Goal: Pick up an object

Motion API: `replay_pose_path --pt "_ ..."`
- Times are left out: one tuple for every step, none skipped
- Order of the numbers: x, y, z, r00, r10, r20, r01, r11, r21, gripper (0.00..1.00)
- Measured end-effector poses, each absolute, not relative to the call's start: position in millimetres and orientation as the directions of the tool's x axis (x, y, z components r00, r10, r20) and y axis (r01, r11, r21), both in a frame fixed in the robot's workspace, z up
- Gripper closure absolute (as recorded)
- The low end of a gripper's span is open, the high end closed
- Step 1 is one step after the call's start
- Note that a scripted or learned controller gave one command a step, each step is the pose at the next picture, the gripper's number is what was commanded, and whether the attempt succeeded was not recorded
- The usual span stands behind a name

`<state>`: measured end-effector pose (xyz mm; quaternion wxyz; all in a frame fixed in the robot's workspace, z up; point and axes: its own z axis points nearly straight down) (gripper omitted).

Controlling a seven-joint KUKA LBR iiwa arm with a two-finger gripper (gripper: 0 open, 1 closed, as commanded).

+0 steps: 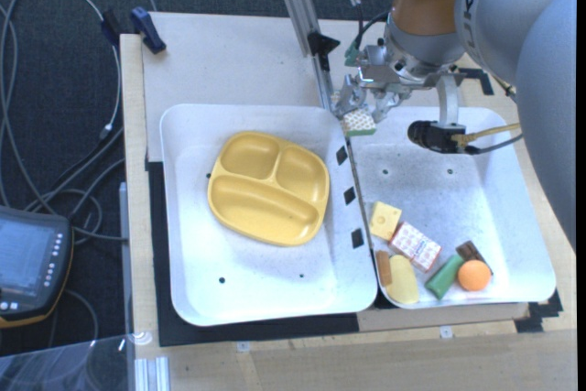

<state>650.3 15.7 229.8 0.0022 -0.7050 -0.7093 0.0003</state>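
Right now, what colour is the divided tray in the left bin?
Yellow all over. The divided tray, seen in the camera view, lies in the left bin.

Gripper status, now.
Gripper: jaws closed on a small checkered block, held up over the divide between the left bin and the right bin.

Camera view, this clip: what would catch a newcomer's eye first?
The yellow divided plate lying alone in the left bin stands out most. Next, the gripper hangs over the ridge between the bins, a small checkered block pinched between its fingers. A cluster of toy food, among it an orange ball, sits in the right bin's near corner.
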Motion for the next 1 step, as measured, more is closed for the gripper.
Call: replay_pose_path --pt "654.0 79.5 224.7 -0.008 1.000 0.003 1.000 0.008 0.000 1.00"
